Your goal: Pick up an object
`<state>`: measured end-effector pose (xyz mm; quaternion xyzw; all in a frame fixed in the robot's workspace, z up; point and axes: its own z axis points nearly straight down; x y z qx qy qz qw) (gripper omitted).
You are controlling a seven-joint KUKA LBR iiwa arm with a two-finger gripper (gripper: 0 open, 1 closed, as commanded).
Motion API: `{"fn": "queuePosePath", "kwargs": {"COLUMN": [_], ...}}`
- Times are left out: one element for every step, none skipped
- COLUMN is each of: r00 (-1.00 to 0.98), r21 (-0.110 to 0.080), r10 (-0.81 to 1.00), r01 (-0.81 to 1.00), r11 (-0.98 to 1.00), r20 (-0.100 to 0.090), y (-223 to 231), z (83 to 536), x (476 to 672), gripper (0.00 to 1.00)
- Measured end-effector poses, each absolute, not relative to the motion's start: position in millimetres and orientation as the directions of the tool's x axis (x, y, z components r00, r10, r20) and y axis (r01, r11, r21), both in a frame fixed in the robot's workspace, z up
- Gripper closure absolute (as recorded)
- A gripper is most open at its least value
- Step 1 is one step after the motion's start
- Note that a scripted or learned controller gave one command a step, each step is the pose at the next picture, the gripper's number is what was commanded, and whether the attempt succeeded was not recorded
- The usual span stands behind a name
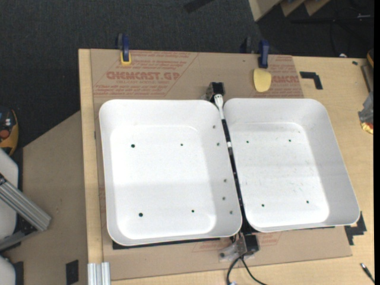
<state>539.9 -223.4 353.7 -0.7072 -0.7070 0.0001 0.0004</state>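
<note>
Two shallow white bins sit side by side on the brown worktop, the left bin touching the right bin along a dark strip. Two blue clamps grip the far edge, with a pale yellow tab below the right one. Small dark dots mark both bin floors. How the jaws stand, and which object is meant, I cannot tell.

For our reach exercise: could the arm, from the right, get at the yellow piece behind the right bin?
Probably: the yellow piece lies uncovered on the board, though a blue clamp crowds it.
</note>
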Motion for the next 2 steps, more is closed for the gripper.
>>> {"fn": "queuePosePath", "kwargs": {"r00": [-0.006, -0.007], "r21": [-0.008, 0.019], "r10": [1.0, 1.0], "r01": [1.0, 1.0], "r11": [0.006, 0.007], "r20": [0.005, -0.003], "y": [-166, -110], "z": [262, 454], "x": [553.1, 570.8], "gripper": [1.0, 1.0]}}
